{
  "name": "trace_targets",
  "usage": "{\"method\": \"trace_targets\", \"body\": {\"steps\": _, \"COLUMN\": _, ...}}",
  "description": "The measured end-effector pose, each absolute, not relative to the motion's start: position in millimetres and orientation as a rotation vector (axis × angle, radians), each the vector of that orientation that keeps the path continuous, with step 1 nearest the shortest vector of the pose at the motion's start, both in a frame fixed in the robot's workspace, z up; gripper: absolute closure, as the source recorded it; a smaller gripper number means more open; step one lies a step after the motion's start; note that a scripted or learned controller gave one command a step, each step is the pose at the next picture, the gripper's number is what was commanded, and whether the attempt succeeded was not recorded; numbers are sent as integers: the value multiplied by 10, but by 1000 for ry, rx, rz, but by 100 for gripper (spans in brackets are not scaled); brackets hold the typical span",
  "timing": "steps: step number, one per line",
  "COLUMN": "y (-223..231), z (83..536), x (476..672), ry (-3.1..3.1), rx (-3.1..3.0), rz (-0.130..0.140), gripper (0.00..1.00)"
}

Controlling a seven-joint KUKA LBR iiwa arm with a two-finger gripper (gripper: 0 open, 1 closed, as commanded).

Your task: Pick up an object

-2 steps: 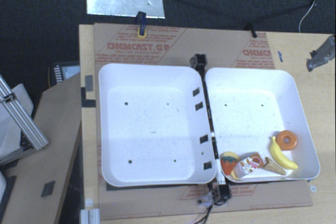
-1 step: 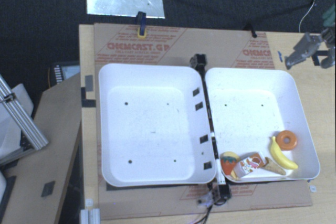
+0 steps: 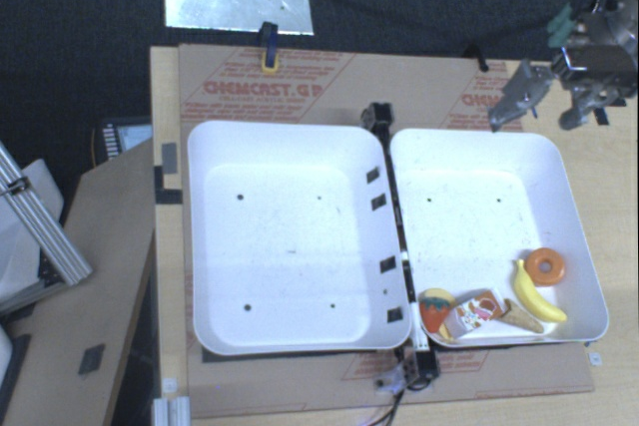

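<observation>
Two white bins sit side by side on the bench [image 3: 300, 75]: the left bin [image 3: 285, 234] and the right bin [image 3: 479, 185]. The tool [image 3: 544, 105] hangs above the far right corner of the right bin, its two fingers spread wide apart with nothing between them. Four items lie well apart from the tool, clustered in the bin's near corner, toward the camera: one banana [image 3: 536, 294], one orange ring [image 3: 545, 265] just beside it, one small printed packet [image 3: 476, 312], and one red-orange fruit [image 3: 435, 308] touching the packet.
</observation>
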State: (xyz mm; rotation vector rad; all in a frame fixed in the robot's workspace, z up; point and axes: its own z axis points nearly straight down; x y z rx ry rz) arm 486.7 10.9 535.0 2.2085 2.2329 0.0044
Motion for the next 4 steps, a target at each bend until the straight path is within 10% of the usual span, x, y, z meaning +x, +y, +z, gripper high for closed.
{"method": "trace_targets", "body": {"steps": 4, "y": 2363, "z": 5349, "x": 4860, "ry": 2231, "rx": 2213, "rz": 5, "gripper": 0}}
